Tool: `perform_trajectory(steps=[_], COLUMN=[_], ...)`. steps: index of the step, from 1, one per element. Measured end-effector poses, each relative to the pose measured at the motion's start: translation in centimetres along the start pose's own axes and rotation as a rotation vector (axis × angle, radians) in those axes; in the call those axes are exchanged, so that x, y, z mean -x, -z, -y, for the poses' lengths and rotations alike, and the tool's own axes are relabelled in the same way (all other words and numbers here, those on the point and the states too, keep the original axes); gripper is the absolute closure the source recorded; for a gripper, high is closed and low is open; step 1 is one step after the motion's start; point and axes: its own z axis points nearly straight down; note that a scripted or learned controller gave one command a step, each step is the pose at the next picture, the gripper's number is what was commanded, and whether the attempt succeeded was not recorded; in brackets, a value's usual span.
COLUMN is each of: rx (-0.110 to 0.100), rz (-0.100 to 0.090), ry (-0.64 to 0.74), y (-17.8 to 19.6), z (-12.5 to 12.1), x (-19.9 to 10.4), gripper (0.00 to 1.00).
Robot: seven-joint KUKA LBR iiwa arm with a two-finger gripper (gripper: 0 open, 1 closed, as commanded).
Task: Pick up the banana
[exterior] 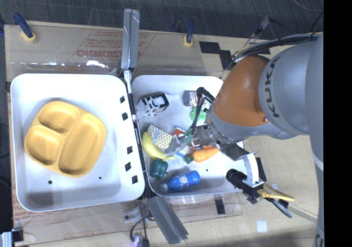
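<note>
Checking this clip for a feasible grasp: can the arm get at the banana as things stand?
Probably yes. The banana lies in the right bin by its left wall, top side exposed, and the gripper hangs just beside it. The patterned packet and the green object crowd it, so a clean grasp is uncertain.

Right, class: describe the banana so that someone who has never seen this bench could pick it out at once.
Find the right-hand white bin, the cluttered one under the grey arm. The banana lies near its left wall, about halfway down, beside a patterned white packet and just above a dark green object. It is the only plain yellow, curved thing there; the carrot-like piece nearby is orange.
</note>
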Motion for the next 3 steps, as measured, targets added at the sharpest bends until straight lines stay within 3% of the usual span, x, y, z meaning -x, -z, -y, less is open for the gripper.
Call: perform_trajectory(steps=[1,2,3], rx=[-0.002,-0.002,-0.004], rz=[0.000,-0.001,-0.001], ry=[0.058,0.070,-0.027], y=[-0.02,-0.02,-0.05], z=[-4.10,-3.89,-3.13], x=[-6.61,-5.63,-6.31], gripper=[0.00,0.00,0.00])
